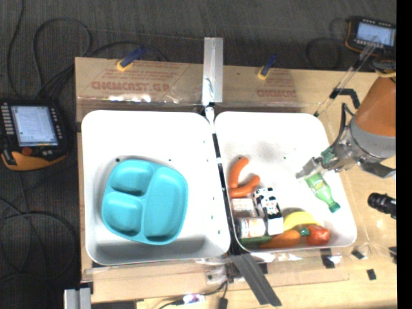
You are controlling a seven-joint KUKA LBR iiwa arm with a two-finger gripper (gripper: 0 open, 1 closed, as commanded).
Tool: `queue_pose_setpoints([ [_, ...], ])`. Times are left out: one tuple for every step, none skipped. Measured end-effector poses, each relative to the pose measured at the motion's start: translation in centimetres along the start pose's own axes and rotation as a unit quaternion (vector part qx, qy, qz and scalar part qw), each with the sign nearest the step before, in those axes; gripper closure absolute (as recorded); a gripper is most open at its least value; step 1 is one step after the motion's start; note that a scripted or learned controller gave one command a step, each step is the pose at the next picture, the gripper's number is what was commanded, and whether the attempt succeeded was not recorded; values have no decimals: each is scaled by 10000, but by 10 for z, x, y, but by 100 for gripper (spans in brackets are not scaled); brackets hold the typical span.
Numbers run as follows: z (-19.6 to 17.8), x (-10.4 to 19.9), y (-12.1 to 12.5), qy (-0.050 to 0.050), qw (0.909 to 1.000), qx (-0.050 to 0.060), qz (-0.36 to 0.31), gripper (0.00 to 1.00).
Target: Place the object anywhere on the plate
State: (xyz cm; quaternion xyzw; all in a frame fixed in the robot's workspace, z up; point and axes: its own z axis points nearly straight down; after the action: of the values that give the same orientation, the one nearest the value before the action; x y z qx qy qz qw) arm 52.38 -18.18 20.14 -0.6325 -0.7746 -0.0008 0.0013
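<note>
the gripper (320, 167) hangs over the right bin (283, 131), just above a green bottle (321, 192); whether it grips, i cannot tell.

- The right bin's (283, 124) far half lies bare.
- Toy food (273, 221) crowds its near left corner.
- The plate (145, 200) has bare floor all round.

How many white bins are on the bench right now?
2. The left bin holds the blue plate; the right bin holds the pile of toy food.
</note>
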Motion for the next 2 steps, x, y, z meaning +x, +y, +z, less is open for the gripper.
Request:
queue_pose_setpoints([
  [-52, -15, -30, -27, 9889, 12, 1482, 100],
  [-32, 43, 4, -13, 9868, 17, 1620, 100],
])
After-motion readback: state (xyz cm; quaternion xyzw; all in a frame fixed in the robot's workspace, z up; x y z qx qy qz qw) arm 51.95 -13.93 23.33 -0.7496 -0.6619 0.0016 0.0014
